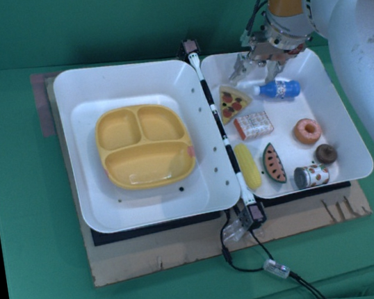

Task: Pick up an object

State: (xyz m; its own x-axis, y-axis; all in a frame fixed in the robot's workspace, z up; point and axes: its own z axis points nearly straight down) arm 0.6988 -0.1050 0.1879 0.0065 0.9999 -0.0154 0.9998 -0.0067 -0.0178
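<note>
Robot pincer (256,65) hovers, fingers spread and grasping nothing, over the far end of the right bin (337,97), just beside a blue bottle (278,89)

The glossy bottle, white-capped, lies on its side; around it sit a wedge of pizza (231,101), a boxy red-and-white packet (253,125), a ringed pink doughnut (306,131), a chocolate doughnut (325,153), a watermelon slice (273,162), a ridged corn cob (248,166) and a printed tin (311,175), its label too small to read. A smooth yellow three-part plate (145,145) fills the left bin (73,100) on the green worktop (27,206)
</note>
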